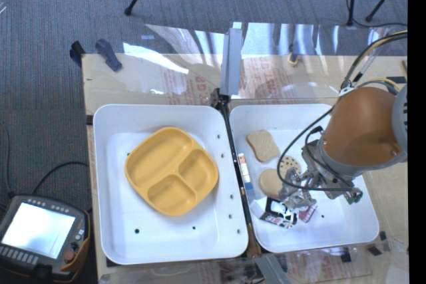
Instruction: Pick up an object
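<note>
heads up, your metal two-finger gripper (pixel 297 195) is down low in the right white plastic bin (pixel 359 226), over the small black-and-red printed packet (pixel 283 216), probably lining up a grab. can't tell its state. round tan cookie-like disc (pixel 269 181) sits just left.

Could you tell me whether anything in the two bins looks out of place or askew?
Nothing looks spilled or damaged. The yellow tray lies turned at an angle in the left bin. In the right bin, small items lie clustered under the gripper, including a tan sponge.
</note>
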### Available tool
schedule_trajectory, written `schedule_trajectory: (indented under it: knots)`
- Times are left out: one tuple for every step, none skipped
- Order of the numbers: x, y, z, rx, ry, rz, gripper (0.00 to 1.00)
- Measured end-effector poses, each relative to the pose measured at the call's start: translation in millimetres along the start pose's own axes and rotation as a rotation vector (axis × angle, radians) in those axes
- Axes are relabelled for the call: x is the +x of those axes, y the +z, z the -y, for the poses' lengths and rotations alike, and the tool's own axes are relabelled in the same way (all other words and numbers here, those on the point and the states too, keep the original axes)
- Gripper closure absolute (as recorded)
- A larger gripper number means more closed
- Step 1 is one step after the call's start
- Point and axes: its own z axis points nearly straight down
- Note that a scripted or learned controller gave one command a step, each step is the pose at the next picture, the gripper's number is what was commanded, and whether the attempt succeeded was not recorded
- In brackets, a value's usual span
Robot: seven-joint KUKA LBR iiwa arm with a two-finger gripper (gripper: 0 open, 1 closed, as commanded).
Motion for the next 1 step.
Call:
schedule_trajectory:
  knots:
    - [-45.1,-74.0,-56.0,-0.015,-0.073,-0.004,1.0]
